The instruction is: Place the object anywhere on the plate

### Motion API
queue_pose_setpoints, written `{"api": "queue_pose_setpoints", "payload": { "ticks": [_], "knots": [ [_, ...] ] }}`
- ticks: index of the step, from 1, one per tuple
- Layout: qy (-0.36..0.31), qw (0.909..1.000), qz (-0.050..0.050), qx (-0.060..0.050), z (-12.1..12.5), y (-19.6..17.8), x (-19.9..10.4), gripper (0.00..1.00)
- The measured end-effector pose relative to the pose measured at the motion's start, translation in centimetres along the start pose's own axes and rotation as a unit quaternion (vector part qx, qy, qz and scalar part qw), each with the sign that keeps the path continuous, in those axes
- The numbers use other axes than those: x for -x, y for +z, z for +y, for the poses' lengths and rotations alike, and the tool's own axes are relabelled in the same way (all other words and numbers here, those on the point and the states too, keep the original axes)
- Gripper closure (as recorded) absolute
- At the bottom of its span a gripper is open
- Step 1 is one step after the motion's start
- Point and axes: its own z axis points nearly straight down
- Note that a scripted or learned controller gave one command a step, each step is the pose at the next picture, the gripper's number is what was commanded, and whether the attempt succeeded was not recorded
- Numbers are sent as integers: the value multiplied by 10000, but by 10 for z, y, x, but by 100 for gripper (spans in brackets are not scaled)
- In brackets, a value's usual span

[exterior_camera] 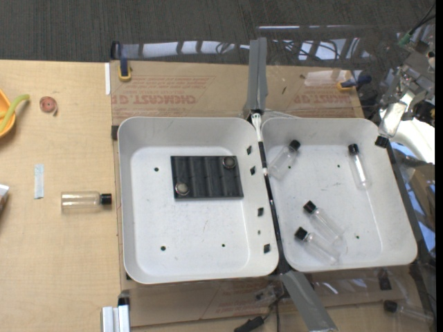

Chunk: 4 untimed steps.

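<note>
A dark ribbed plate lies flat in the left white bin, with two small round grey pieces on it at its top right and bottom left. Several clear vials with black caps lie in the right bin: one near the divider, one at the far right, and two near the front. My gripper is at the right bin's far right rim, apart from every vial, with nothing visibly in it.
Another clear vial lies on the wooden table left of the bins. An orange bowl and a small red disc sit at the far left. Cables and hardware crowd the back right corner.
</note>
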Motion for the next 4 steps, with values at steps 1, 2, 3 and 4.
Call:
{"api": "queue_pose_setpoints", "payload": {
  "ticks": [1,2,3,4],
  "knots": [
    [-1622,9868,4,-12,-92,66,65,100],
    [-2051,9787,1,5,-15,-49,-23,100],
    [-1964,9805,1,-12,-84,41,5,100],
    [-2805,9598,7,-11,-176,162,37,100]
  ]
}}
